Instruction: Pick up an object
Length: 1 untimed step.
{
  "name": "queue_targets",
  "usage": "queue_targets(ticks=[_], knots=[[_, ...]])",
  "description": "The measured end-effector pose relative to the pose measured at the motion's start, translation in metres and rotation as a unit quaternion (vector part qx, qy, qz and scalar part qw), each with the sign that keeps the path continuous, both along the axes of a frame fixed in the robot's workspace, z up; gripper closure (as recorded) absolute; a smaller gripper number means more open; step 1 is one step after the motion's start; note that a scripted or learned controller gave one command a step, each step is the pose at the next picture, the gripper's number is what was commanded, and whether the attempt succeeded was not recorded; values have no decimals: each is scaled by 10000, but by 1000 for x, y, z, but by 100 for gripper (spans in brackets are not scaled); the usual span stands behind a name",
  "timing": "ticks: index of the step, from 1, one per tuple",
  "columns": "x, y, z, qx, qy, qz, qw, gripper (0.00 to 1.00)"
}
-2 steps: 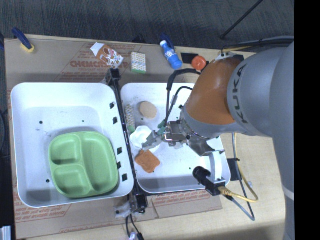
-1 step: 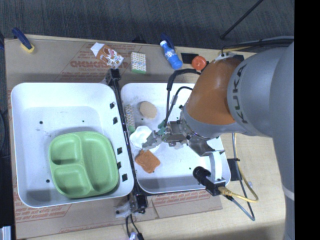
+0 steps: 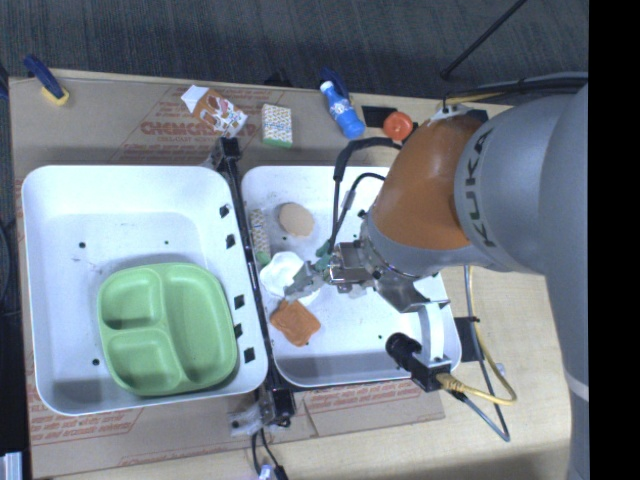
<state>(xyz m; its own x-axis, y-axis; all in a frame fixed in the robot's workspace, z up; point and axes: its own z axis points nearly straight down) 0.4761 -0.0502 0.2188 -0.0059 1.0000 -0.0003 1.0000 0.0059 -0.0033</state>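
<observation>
My gripper (image 3: 316, 274) hangs low in the right bin (image 3: 360, 363), at the end of the grey arm with its orange band (image 3: 425, 193). It is right beside a white crumpled object (image 3: 281, 268) and seems to touch that object's right side. An orange-brown piece (image 3: 295, 323) lies just below the gripper. A beige round object (image 3: 295, 219) sits farther back in the same bin. A thin striped item (image 3: 258, 232) lies along the bin's left wall.
The left bin (image 3: 60, 208) holds a green divided plate (image 3: 165, 325). Behind the bins lie a blue bottle (image 3: 342, 109), an orange cap (image 3: 398, 124), a small box (image 3: 277, 125) and a snack packet (image 3: 213, 111). The arm covers the right bin's right half.
</observation>
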Motion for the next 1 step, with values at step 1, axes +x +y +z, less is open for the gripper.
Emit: queue_targets(ticks=[1], knots=[[0,0,0,0,0,0,10000,0]])
